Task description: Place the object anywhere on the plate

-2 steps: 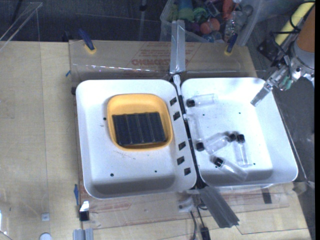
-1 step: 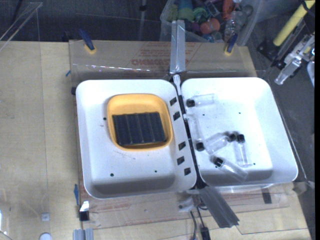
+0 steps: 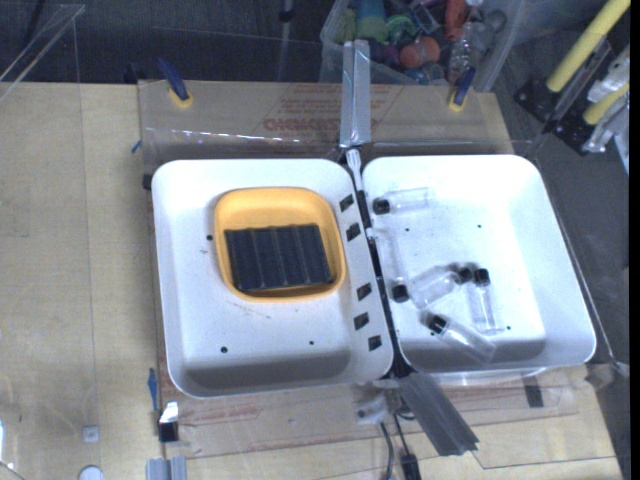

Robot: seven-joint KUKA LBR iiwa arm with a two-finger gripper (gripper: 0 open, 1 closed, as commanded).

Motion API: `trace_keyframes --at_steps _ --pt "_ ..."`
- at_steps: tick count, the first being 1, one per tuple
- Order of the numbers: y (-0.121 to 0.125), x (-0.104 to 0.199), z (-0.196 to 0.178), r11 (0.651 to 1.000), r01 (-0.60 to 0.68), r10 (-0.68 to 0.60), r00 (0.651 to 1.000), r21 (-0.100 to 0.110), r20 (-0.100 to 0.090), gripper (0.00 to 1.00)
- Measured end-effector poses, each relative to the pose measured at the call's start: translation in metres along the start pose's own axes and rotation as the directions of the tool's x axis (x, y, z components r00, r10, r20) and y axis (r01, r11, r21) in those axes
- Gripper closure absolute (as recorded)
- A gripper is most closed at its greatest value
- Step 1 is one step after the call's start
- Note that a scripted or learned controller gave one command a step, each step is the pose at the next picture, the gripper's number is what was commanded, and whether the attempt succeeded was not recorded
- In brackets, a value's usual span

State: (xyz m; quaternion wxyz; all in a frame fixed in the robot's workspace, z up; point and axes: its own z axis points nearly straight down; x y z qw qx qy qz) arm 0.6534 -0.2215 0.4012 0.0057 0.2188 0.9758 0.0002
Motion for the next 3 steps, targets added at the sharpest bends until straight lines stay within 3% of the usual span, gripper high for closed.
trace_keyframes --at_steps 1,2,3 --pt "0.003 -0.006 -0.036 0.947 0.321 -0.321 0.947 -0.001 0.001 0.0" --pt "-0.003 0.006 0.039 0.785 0.62 -0.62 0.785 -0.005 -0.004 0.0" --pt "-0.002 0.006 0.003 0.687 0.727 -0.727 0.687 -0.002 0.001 0.0"
